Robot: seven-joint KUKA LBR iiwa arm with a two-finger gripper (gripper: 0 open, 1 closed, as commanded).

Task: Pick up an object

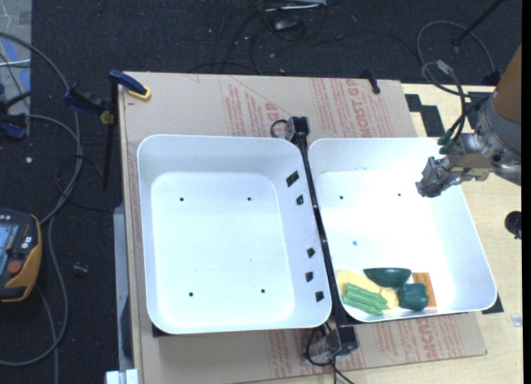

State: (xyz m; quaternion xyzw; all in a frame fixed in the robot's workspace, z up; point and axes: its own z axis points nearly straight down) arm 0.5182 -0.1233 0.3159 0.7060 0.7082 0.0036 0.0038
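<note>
In the right bin [390, 208], several small things lie bunched at the near edge: a dark green bowl-shaped piece [387, 275], a light green ribbed piece [364, 298], a teal lump [413, 296], a yellow flat piece [354, 279] and an orange card [425, 281]. My gripper [431, 180] hangs over the far right side of that bin, well back from the pile, with nothing visible in it.
The left bin [222, 225] sits beside the right one, with a black divider [311, 208] between them. Both rest on a cardboard sheet [249, 104]. Cables and a blue and yellow clamp [129, 85] lie around the bench.
</note>
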